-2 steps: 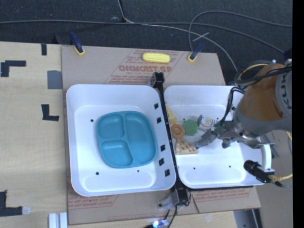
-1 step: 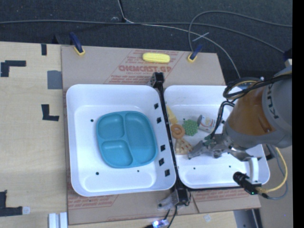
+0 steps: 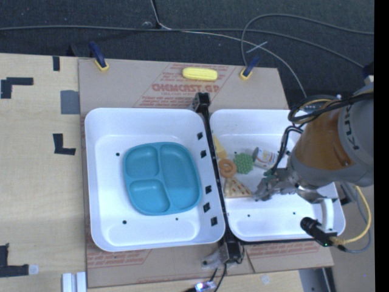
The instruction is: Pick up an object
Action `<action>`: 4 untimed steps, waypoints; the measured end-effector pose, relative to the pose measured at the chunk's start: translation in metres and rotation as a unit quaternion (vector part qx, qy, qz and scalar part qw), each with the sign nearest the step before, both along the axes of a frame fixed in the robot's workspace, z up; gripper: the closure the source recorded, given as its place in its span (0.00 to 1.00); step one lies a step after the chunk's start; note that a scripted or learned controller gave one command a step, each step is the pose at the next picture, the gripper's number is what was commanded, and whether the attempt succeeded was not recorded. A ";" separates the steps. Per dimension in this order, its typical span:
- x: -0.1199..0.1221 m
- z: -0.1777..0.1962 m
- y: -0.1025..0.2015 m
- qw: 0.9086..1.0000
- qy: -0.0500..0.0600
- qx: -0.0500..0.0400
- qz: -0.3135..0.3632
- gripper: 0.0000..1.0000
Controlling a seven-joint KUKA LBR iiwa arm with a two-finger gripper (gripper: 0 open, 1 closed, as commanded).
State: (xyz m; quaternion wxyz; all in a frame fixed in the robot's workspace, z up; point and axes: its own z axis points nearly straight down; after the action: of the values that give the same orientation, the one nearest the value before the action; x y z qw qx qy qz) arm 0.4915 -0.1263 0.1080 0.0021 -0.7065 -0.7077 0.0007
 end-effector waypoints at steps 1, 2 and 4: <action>0.010 0.059 0.000 1.000 -0.004 -0.002 0.000 1.00; 0.011 0.111 0.000 1.000 -0.004 -0.002 0.000 1.00; 0.078 0.111 0.105 1.000 -0.002 0.000 0.003 1.00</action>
State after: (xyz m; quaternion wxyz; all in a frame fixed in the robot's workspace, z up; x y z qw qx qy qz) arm 0.5696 -0.0211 0.2193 0.0003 -0.7046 -0.7096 -0.0007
